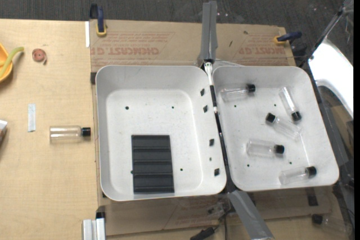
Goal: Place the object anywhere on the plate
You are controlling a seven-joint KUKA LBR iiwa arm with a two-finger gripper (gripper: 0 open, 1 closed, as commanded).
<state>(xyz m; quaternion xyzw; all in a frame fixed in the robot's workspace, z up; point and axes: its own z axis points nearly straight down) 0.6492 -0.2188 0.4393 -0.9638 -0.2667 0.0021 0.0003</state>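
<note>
Both bins, the left bin (112,121) and the right bin (315,121), are white with small dark specks. A ribbed black plate (152,163) lies in the left one. The right one's vials (264,149) are clear with black caps, as is the vial (68,132) on the pale tan desk (45,188).

You have five clear, black-capped vials (264,149) lying flat across the right bin (323,121); a dark ribbed plate (152,164) lies by the left bin's (112,93) front edge.
</note>
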